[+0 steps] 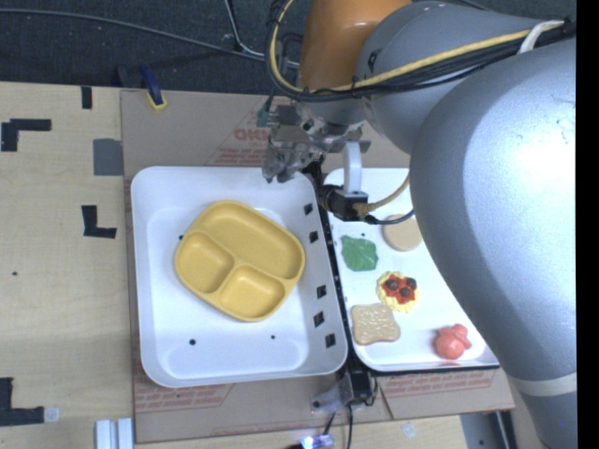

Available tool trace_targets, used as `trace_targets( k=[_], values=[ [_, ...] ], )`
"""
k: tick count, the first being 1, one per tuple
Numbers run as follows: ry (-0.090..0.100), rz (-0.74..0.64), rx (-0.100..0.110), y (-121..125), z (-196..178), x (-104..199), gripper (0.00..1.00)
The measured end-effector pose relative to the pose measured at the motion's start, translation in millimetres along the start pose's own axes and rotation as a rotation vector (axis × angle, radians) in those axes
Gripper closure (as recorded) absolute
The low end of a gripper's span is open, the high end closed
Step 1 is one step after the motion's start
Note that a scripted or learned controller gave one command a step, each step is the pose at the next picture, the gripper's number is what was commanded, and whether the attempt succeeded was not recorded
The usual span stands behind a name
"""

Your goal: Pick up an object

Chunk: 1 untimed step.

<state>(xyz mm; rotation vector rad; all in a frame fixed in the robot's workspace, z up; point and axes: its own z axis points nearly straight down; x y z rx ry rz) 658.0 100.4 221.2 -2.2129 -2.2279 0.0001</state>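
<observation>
Hovering over the far edge of the left bin (150, 279), the gripper (284, 162) sits at about twelve o'clock from the yellow divided plate (240, 260); its dark metal tip is too cluttered and small to show how it is set, so I cannot tell, and nothing is visibly caught in it. Above it rises the orange band (346, 26) of the wrist, looped with yellow and black cables, and the big grey arm (505, 204) sweeps off toward three o'clock, covering much of the right bin (421, 363). The plate lies tilted in the middle of the left bin, clear of the gripper. Across the dividing wall, at three to four o'clock from the plate, lie the small toys: a green leafy piece (358, 253), a tan round disc (403, 234) partly under the arm, a yellow piece with red and dark spots (398, 289), a toast-like slab (374, 324), and a red piece (451, 341) near the bin's near corner.
</observation>
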Motion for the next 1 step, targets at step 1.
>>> trace_targets(
  k=[1],
  values=[
    [-0.002,0.004,0.001,-0.5,-0.7,-3.6,0.00]
  ],
)
